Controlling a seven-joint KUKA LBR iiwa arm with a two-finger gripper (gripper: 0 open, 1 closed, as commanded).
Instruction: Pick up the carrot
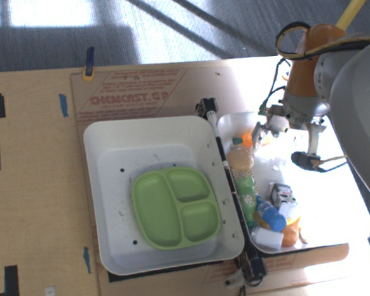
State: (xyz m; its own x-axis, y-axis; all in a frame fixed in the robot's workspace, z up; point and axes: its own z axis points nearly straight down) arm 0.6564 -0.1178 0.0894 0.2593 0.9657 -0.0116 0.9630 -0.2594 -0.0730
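The desk (41,187) carries two shallow white bins side by side. The left bin (108,150) holds a green divided plate (175,207) with three compartments, lying flat near the bin's centre. The right bin (343,208) holds a cluster of small things along its left wall: a pale brown bottle-like item (241,159) at the upper end, a green bottle (246,195) below it, a blue item (271,218) lower down, a small black-and-white packet (282,194) just beside it, and a white cup (267,238) near the lower corner. The carrot (291,233) appears as an orange item at the lower end of this cluster, close to the bin's lower wall and just beside the white cup and blue item; its outline is partly washed out by glare. A second small orange piece (246,140) lies at the upper end. The arm (306,71) reaches in from the right, and the pincer (264,130) sits over the upper part of the right bin, well apart from the carrot. Whether the pincer is wide or narrow cannot be told.
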